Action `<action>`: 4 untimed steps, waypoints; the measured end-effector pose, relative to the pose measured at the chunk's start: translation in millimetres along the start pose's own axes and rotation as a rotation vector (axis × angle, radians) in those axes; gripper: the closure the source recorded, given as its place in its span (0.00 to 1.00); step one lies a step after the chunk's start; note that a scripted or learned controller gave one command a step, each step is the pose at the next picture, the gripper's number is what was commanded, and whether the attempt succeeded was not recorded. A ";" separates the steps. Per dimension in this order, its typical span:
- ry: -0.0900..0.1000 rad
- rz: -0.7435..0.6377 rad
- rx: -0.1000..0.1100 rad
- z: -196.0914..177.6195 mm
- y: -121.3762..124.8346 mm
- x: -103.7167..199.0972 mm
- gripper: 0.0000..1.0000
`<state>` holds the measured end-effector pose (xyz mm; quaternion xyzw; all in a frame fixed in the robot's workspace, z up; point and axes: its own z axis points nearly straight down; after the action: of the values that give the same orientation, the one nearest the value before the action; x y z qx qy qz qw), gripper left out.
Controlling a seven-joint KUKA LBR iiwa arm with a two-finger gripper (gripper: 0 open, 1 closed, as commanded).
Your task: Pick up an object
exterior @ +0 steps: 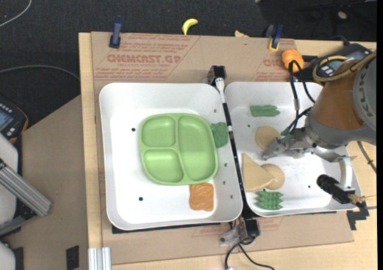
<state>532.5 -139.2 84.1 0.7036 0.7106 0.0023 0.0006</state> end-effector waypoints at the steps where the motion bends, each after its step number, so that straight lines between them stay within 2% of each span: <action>1: -0.003 0.007 0.002 -0.4 6.1 16.2 0.00; 2: -0.005 0.008 -0.001 -1.0 59.0 3.9 0.00; 3: -0.004 0.009 0.001 -11.2 57.2 4.2 1.00; 4: -0.003 0.002 -0.007 -106.0 94.6 78.6 1.00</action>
<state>625.9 -59.9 190.7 0.7045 0.7097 0.0037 0.0038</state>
